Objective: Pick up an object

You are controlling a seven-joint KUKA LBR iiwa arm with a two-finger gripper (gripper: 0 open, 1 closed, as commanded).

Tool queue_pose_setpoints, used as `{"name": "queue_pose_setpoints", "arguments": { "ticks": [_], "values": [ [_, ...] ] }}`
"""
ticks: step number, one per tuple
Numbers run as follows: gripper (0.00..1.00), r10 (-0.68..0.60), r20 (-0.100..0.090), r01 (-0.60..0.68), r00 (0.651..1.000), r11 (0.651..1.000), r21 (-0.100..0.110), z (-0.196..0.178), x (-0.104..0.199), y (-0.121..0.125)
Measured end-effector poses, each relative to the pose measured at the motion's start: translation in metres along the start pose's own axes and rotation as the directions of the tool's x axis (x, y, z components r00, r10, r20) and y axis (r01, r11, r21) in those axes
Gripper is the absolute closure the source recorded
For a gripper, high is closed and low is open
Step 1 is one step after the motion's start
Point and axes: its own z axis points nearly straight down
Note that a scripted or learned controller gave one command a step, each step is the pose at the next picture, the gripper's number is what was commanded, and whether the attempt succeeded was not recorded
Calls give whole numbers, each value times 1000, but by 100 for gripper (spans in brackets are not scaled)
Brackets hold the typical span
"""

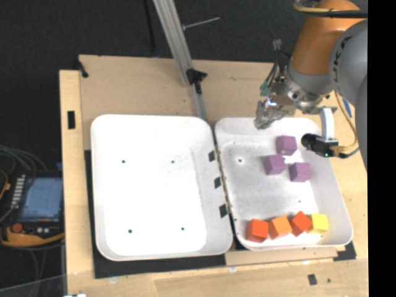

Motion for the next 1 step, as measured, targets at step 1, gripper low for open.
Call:
{"name": "queue_pose_setpoints", "arguments": {
  "ticks": [1],
  "values": [
    [100,-2,-1,2,1000,1000,1,-5,60,-18]
  ]
}}
